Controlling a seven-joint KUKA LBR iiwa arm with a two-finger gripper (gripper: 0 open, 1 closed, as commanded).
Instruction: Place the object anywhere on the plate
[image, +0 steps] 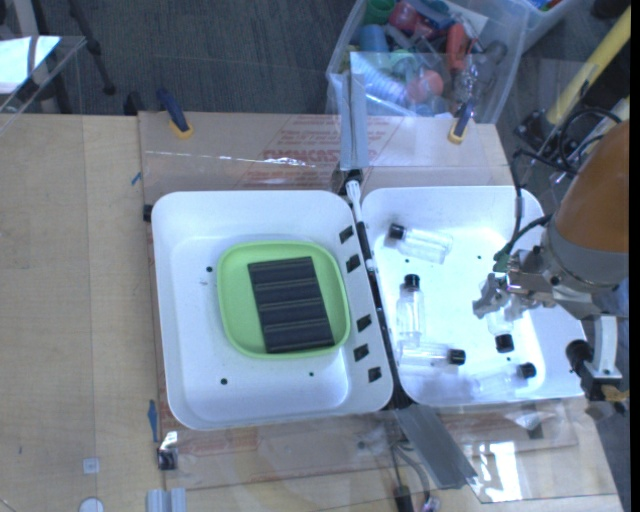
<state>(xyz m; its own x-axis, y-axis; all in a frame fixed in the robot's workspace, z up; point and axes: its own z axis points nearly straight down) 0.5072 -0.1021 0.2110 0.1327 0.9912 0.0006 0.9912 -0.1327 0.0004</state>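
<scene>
In the right bin (470, 215), several clear black-capped vials (408, 303) lie loose near the gripper (497, 298), which seems to be reaching for one, its grip unreadable, so picking comes first, then carrying leftward to the green plate (232, 300).

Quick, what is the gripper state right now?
Gripper: cannot be told; it hangs over the right bin among the vials.
</scene>
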